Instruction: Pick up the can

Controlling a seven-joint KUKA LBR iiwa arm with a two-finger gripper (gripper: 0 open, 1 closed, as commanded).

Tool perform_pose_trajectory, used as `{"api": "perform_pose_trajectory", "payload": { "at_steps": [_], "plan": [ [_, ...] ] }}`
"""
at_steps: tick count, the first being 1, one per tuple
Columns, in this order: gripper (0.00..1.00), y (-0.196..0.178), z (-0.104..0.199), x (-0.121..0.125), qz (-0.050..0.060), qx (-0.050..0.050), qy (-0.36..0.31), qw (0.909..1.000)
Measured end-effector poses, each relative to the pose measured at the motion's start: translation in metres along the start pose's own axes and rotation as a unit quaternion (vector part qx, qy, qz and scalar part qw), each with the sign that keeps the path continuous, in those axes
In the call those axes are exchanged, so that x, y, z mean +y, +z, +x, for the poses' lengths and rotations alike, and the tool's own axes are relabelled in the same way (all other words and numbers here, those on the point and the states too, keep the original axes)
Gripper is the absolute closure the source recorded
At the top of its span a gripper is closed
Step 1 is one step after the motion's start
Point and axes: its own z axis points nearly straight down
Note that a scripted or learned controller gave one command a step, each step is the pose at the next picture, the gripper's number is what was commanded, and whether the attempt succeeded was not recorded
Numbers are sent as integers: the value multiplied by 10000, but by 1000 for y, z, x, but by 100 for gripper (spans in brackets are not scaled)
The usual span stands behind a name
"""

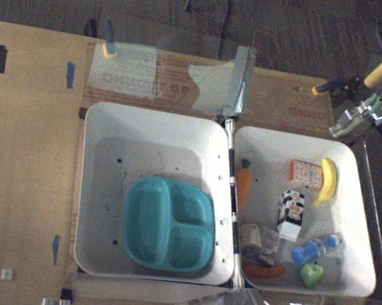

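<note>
The can (258,239), silvery with a reddish label, lies on its side near the front left of the right bin (365,233). It rests against a red sausage (263,270) just in front of it. My gripper (348,123) hangs beyond the right bin's far right corner, over the bench, well away from the can. Nothing is seen in it.
Also in the right bin are a carrot (243,185), a black-and-white carton (291,213), a blue bottle (314,250), a green apple (312,275), a banana (326,181) and a pink box (306,174). A teal divided plate (169,225) sits in the left bin (106,142).
</note>
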Motion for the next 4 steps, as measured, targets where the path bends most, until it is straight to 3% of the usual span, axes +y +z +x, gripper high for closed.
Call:
{"api": "perform_pose_trajectory", "payload": {
  "at_steps": [4],
  "plan": [
    [100, -48, -6, 4, -125, -98, 9, 9999]
  ]
}}
